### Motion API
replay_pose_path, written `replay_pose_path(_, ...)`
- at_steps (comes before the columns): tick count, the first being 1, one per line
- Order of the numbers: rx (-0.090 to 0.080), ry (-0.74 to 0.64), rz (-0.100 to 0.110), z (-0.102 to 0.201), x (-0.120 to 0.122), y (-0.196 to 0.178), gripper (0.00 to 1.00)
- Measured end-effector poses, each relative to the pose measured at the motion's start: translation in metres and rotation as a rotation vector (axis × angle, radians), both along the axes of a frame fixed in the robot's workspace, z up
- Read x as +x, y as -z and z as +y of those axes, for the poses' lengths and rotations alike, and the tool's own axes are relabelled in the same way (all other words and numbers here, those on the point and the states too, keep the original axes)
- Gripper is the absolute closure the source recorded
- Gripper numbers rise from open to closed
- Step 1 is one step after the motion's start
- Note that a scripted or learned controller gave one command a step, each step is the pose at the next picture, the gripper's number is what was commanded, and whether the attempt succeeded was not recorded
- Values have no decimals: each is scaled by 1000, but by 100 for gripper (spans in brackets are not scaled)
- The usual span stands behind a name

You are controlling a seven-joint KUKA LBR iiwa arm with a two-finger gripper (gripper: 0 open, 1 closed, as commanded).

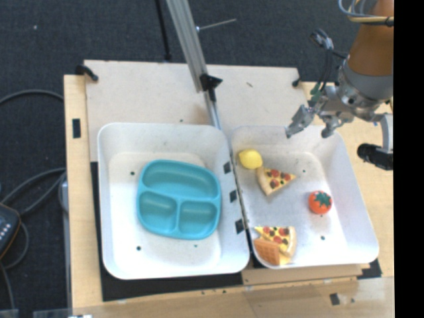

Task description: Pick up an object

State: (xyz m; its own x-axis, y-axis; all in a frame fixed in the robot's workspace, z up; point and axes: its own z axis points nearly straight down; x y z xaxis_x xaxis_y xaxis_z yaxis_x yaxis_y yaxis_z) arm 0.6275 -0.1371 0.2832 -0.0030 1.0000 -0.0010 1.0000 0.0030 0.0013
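Above the right white bin's (351, 197) far edge, the tool (311, 126) hangs with fingers spread, pinching nothing. That bin holds a yellow lemon (250, 159), two pizza slices (274, 179) (275, 242) and a red tomato (319, 203). A turquoise divided plate (179, 199) fills the left bin (116, 177).

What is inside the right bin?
The right bin holds a lemon, two pizza slices and a tomato. Nothing visibly covers them.
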Motion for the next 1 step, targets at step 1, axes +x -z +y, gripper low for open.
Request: replay_pose_path(1, 0, 0, 0, 0, 0, 0, 0)
